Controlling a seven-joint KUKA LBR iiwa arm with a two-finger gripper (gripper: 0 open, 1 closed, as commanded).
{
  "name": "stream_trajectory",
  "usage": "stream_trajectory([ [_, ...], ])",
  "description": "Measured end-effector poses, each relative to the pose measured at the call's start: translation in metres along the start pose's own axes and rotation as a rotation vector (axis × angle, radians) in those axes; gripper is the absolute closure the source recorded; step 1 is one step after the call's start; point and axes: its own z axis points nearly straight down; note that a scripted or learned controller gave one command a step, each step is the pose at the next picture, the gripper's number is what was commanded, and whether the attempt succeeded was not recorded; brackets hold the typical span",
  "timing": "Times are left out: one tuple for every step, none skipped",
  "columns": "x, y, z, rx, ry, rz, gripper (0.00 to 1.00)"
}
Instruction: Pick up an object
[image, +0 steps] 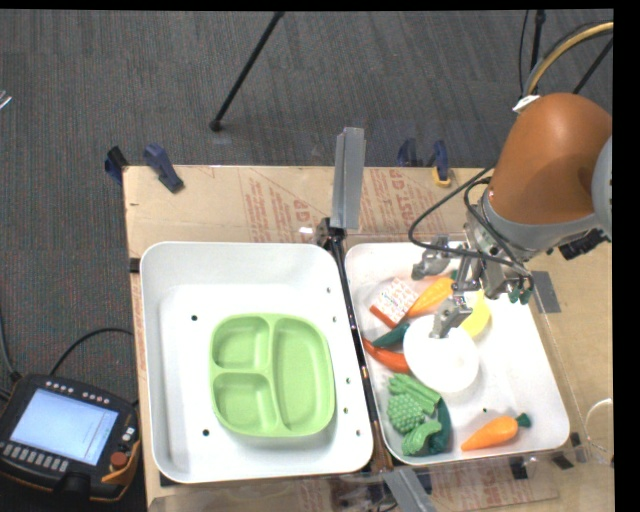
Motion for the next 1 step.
stream_trajectory([
  [-0.0520,-0.0131,0.0870,-0.001,0.008,0.107,0.00],
])
